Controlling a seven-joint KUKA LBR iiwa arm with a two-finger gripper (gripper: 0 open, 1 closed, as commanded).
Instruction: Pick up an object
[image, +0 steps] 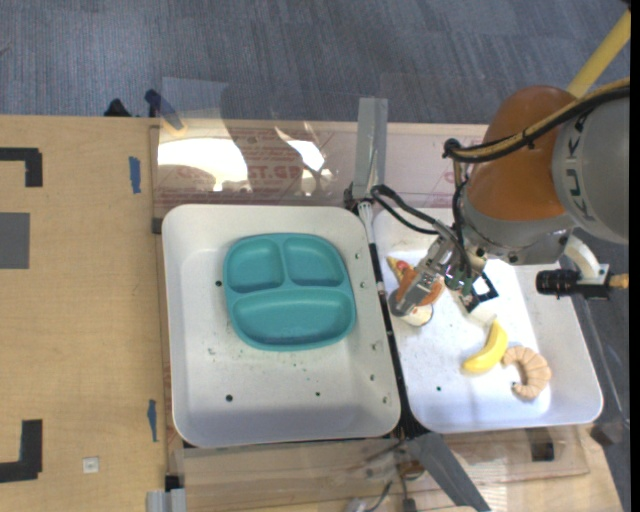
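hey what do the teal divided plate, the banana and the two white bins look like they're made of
Teal divided plate: likely moulded plastic, matte, with one even colour and soft rounded compartment edges.
Banana: probably a plastic or rubber toy, uniformly bright yellow and smooth.
Left bin and right bin: seemingly thin formed plastic, slightly glossy, with rounded corners.

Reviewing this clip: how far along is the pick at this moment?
Done: the arm has reached into the right bin, and the gripper is low over an orange and white object near the divider. In hand: nothing I can confirm; a grasp is not discernible. Left: securing and lifting an object. The banana and shrimp lie untouched; the teal plate sits in the left bin.
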